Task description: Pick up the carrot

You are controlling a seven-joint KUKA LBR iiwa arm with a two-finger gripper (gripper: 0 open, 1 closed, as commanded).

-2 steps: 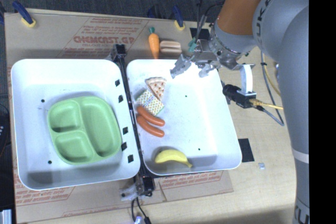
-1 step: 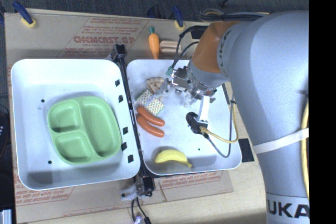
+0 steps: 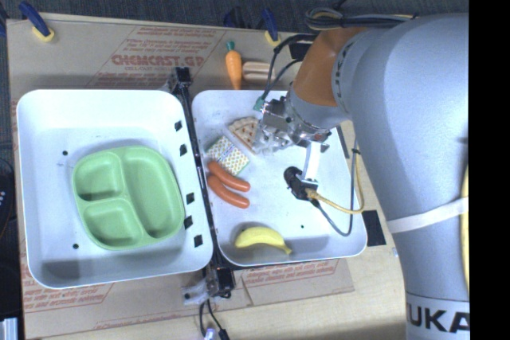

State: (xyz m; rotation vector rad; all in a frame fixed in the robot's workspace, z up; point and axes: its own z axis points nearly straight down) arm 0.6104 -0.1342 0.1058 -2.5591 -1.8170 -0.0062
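Small orange carrot with green top [image 3: 233, 66] lies outside the bins, on the cardboard just behind the right white bin [image 3: 343, 239] — gripper [image 3: 269, 131] low over that bin's rear; its state I cannot tell.

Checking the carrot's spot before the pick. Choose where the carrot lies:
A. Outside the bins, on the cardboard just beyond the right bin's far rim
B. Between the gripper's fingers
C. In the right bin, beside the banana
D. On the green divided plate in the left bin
A: the carrot lies on the cardboard past the far rim of the right bin, apart from the banana, the green plate and the gripper.
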